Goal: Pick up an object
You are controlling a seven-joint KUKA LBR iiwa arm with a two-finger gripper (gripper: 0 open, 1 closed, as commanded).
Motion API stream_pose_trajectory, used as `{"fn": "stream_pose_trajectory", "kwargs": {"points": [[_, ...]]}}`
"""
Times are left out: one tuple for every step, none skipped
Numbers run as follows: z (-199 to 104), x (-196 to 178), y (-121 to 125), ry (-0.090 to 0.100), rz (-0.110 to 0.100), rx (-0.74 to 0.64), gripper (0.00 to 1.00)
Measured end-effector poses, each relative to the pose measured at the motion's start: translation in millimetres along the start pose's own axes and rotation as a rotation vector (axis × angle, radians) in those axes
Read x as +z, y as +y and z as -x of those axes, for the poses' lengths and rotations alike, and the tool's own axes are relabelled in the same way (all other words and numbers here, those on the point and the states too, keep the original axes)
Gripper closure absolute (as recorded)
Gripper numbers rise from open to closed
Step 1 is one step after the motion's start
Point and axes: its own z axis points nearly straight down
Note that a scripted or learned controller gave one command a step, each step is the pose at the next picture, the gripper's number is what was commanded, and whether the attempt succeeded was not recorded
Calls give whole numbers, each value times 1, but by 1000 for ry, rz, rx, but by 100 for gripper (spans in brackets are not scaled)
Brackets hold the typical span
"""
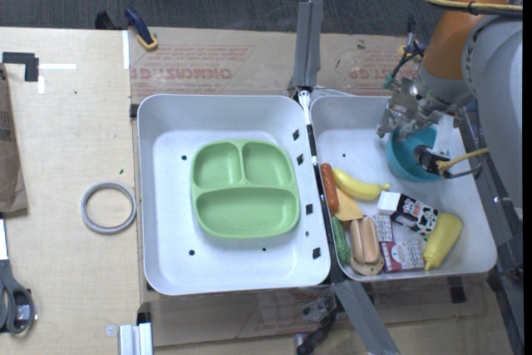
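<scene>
Camera view: arm over the right bin [465,266].
Fingers [397,125] at the blue bowl's [407,158] rim near the far edge; grip cannot be told.

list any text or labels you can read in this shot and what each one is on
Red print on the cardboard sheet behind the bins: upside down and faint, too blurred to read for certain.
Small red and white packet in the right bin: has print, too small to read.
Black and white box beside the banana: pattern only, no legible words.
Nothing else bears readable text.
</scene>
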Motion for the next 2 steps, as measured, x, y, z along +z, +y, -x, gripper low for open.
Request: {"fn": "stream_pose_trajectory", "kwargs": {"points": [[-75, -88, -28, -2, 1, -24, 100], [-74, -87, -28, -3, 0, -23, 0]]}}
